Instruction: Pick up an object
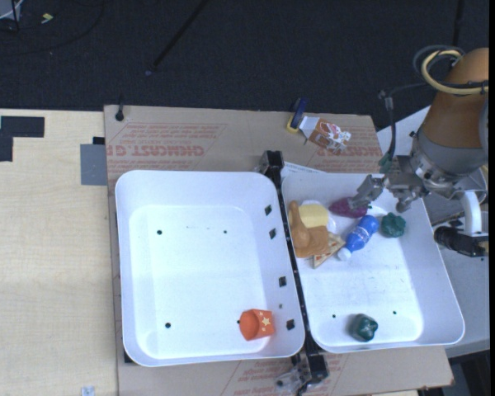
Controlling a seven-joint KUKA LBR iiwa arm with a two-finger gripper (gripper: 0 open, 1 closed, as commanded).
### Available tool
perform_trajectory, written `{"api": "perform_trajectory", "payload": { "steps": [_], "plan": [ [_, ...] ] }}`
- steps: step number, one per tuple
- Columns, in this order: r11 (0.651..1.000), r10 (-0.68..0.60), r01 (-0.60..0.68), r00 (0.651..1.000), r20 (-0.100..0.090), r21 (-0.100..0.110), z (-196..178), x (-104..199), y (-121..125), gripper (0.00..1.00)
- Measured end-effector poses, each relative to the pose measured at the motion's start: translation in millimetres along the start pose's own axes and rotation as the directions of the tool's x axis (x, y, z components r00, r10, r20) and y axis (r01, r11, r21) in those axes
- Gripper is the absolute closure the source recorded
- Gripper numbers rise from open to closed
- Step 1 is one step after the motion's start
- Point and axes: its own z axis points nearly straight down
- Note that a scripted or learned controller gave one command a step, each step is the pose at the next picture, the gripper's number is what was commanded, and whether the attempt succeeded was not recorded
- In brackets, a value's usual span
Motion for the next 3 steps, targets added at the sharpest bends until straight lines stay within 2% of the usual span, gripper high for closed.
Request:
{"api": "perform_trajectory", "payload": {
  "steps": [1, 2, 3],
  "plan": [
    [1.0, 0.005, -0.005, 1.0, 0.008, -0.018, 102, 55, -3, 0.0],
    [1.0, 0.007, -0.007, 1.0, -0.001, -0.005, 124, 0, -62, 0.0],
    [1.0, 0.008, -0.008, 1.0, 0.0, -0.01, 110, 1, -59, 1.0]
  ]
}}
